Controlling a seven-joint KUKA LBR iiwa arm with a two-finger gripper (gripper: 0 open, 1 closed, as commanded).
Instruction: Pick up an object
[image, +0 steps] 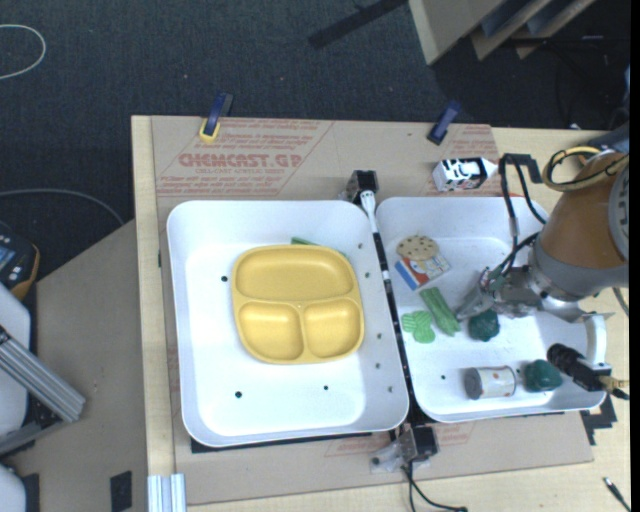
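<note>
Dark carpet all round, and on it a brown cardboard-covered bench (250, 150) printed in red and clamped blue at the back edge. Left white bin (200, 400) carries a yellow three-compartment plastic tray (298, 302). Over the right white bin (440, 215), the gripper (490, 300) sits low just above a dark green rounded toy (484, 325); whether the claw is apart or together I cannot tell.

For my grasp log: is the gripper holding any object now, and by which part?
It cannot be told. The gripper sits low in the right bin, just above the dark green object, but the view does not show anything between its fingers.
</note>
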